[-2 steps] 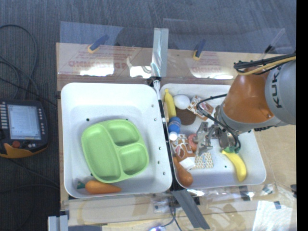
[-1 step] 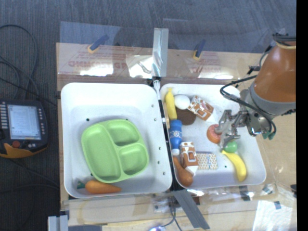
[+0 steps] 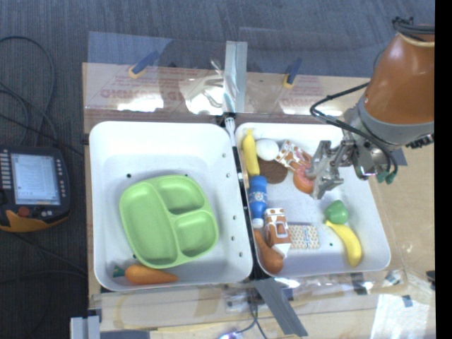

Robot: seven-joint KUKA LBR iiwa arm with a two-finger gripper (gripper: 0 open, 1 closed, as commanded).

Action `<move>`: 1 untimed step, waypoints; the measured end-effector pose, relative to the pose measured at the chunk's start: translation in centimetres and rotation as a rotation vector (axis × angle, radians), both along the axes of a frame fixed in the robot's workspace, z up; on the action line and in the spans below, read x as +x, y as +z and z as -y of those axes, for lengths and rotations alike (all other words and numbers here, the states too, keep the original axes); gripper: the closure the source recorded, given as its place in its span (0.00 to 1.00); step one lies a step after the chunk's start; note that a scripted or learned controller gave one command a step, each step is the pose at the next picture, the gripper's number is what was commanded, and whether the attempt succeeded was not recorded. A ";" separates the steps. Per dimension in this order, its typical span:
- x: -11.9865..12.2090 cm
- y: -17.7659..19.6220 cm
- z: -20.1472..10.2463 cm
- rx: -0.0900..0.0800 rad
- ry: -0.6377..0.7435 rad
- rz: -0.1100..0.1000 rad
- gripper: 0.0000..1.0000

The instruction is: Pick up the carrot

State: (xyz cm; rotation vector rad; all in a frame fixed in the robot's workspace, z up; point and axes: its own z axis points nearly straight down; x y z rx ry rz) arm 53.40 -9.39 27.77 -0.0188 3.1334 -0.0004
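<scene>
The carrot [image 3: 145, 275] is found lying flat in the left bin [image 3: 106, 161], along its near edge, with its green top end pointed to the left. It is located just beside the near rim of a green divided plate [image 3: 168, 219], which occupies the middle of that bin.

The gripper [image 3: 326, 178] is positioned over the right bin [image 3: 374, 224], well apart from the carrot. Whether its fingers are spread or pressed together cannot be told. An orange round item [image 3: 304, 182] is seen just beside the gripper on its left.

Also noted in the right bin: a yellow banana [image 3: 347, 241] near the right wall, a green pepper [image 3: 336, 211] just above it, a blue bottle [image 3: 258, 195] and a yellow corn cob [image 3: 248, 154] against the dividing wall.
</scene>
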 end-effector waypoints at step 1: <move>-3.0 14.0 -3.2 -0.005 0.429 0.004 1.00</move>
